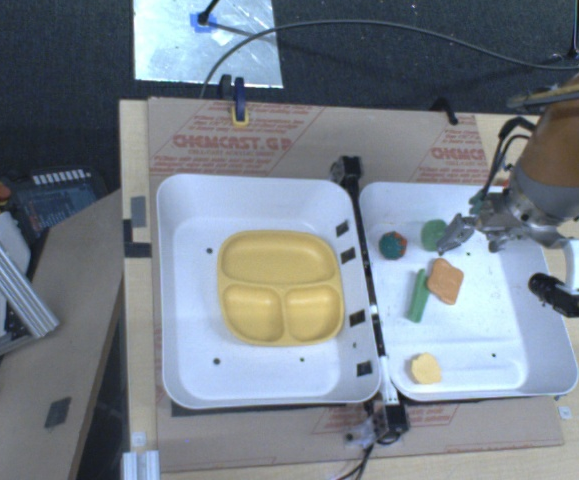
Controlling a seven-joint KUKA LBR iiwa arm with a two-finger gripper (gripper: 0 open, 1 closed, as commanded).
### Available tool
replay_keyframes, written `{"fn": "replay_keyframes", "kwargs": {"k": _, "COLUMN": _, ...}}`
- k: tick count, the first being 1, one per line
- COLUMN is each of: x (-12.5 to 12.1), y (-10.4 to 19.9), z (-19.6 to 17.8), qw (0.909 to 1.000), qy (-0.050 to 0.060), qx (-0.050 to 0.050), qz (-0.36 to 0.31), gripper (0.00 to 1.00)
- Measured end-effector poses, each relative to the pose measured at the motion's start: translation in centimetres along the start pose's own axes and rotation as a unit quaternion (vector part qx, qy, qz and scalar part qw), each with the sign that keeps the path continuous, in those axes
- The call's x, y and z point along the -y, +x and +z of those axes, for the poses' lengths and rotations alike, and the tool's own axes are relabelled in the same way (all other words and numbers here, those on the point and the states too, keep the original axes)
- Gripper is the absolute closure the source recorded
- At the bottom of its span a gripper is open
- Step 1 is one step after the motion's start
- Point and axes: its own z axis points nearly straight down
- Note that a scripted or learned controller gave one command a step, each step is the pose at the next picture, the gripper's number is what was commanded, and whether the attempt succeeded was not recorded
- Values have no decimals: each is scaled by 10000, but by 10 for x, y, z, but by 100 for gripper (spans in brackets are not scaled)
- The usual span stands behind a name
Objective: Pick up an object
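Overhead, we see the hand (pixel 456 236) low in the right bin (pixel 529 368) beside the green ball (pixel 433 233), nothing visibly held, its grip unreadable, lifting not yet done.

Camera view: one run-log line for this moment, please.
gripper: above right bin, nothing visibly held | nearest: orange piece, green ball | yellow tray: left bin

The arm (pixel 569 158) enters from three o'clock, its orange band at the upper right and its grey wrist angled down toward nine o'clock. The gripper (pixel 457 236) points toward eight o'clock, its dark fingers (pixel 452 240) low and close together.
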Motion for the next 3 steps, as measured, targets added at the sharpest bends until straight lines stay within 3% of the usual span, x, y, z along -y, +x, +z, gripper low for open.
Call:
{"fn": "replay_keyframes", "kwargs": {"k": 1, "x": 6, "y": -5, "z": 45, "qw": 10000, "qy": -2, "qx": 2, "qz": 4, "gripper": 0}}
{"fn": "replay_keyframes", "kwargs": {"k": 2, "x": 4, "y": -5, "z": 32, "qw": 10000, "qy": -33, "qx": 9, "qz": -1, "gripper": 100}}
{"fn": "replay_keyframes", "kwargs": {"k": 3, "x": 7, "y": -3, "z": -31, "qw": 10000, "qy": -39, "qx": 10, "qz": -10, "gripper": 100}}
